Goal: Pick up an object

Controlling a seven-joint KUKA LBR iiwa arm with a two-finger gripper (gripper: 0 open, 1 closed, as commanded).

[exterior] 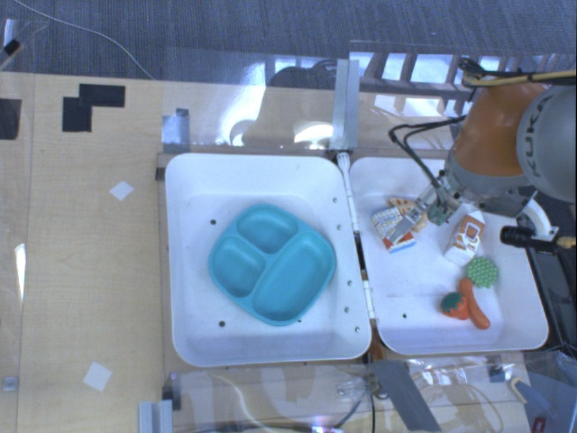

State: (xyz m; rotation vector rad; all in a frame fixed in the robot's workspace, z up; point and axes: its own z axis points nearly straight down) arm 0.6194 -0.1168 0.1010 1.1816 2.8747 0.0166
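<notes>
My gripper (pixel 429 209) hangs over the upper middle of the right bin (pixel 406 305), below the grey arm with its orange band (pixel 496 138). Its tip is right at the upper right edge of a small red, white and blue carton (pixel 397 225) that lies tilted on the bin floor. I cannot make out whether it touches or grips the carton. A white carton with a brown label (pixel 465 239) lies just to the right of the gripper. Lower right are a green knobbly ball (pixel 483 271) and an orange toy carrot (pixel 470 306).
The left bin (pixel 194 242) holds a blue divided plate (pixel 272 262) at its middle. A metal divider (pixel 357 269) separates the two bins. Black cables (pixel 419 147) loop off the arm above the right bin. A rail runs along the far side.
</notes>
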